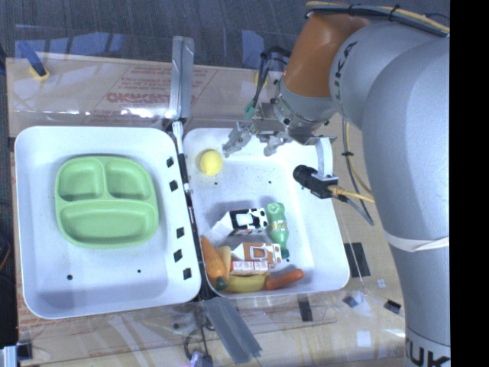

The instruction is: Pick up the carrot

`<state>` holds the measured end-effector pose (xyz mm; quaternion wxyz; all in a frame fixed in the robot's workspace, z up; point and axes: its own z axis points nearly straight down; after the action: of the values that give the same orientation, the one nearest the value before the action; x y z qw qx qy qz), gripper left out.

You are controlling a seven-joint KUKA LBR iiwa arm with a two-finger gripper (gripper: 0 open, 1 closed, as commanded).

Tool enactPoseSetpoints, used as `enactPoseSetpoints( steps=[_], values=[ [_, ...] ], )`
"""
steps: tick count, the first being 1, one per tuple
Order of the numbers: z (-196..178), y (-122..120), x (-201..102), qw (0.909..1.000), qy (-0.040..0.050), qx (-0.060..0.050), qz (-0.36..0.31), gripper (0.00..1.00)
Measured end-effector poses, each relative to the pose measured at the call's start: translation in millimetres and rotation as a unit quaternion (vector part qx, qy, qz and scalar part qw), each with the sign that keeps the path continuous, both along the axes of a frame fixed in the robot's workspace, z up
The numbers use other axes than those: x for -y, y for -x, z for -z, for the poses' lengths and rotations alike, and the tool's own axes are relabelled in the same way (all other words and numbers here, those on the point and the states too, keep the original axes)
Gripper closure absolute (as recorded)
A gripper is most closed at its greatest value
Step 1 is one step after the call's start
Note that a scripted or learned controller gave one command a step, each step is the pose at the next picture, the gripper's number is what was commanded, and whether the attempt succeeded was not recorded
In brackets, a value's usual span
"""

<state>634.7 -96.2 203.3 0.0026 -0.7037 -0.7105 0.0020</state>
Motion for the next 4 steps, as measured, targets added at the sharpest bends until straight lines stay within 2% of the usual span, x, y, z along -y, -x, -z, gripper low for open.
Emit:
enactPoseSetpoints(
  steps=[1,2,3,4],
  values=[
    [7.8,100.0,42.5,0.9838,-0.001,0.001,-0.179,0.0],
    [12.2,91.9,-13.8,0.9347,-0.0017,0.001,-0.355,0.0],
    [12.4,41.8,-18.6,0.9559,-0.0006,0.002,-0.294,0.0],
    [54.8,108.3,21.8,0.954,-0.0014,0.001,-0.3,0.0]
  ],
)
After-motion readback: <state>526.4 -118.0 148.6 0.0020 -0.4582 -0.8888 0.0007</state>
